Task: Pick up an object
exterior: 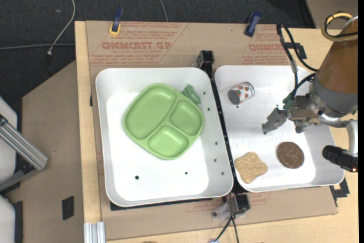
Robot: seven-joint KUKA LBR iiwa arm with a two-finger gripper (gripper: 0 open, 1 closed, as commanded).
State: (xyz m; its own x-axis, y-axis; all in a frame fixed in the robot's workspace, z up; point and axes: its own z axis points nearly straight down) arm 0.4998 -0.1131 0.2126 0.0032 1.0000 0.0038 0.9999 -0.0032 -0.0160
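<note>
Cookie (290, 155), the brown round one, lies on the right bin's (250, 122) floor just below-right of the jaws (276, 122), which look spread and empty; shift over it, descend straight, then close.

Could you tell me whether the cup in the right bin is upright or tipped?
Tipped: the cup lies on its side, its dark opening facing the left bin.
</note>
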